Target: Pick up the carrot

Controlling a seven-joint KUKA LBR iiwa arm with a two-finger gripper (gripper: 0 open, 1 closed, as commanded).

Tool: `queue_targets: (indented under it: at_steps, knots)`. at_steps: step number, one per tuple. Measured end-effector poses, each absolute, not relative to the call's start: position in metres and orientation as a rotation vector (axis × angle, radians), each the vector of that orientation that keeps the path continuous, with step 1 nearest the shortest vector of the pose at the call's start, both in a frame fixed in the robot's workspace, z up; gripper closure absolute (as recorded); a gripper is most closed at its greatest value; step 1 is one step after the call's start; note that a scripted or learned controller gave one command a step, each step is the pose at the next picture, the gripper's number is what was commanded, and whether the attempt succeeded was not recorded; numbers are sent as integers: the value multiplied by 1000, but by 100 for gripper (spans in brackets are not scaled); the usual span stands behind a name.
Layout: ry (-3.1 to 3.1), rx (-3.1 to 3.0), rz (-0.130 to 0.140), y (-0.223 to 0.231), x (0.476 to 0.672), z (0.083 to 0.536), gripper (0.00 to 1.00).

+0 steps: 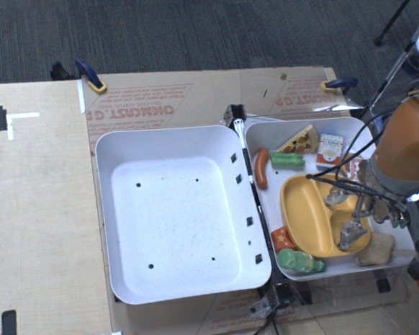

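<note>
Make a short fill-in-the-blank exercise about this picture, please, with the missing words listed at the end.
1. The gripper is over the ____ bin.
2. The yellow bowl lies in the same bin as the pizza slice and the ____ sausage.
3. The green item lies just below the ____ slice.
4. The left bin is ____ in colour.

Missing words: right; red; pizza; white

Two bins sit side by side. In the right bin [265, 216], a bowl [309, 217] lies in front of a pizza slice [299, 141].
</note>
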State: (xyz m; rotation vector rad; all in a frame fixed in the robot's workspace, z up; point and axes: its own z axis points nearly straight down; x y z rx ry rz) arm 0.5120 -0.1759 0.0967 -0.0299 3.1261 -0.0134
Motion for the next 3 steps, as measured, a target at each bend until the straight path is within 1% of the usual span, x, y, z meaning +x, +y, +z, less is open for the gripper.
queue_targets:
  at_steps: [1, 2, 3]
  knots:
    - [3077, 603, -2, -190, 526, 93, 0]
    - [3066, 594, -5, -190, 530, 106, 100]
    - [3038, 662, -27, -123, 577, 105, 100]
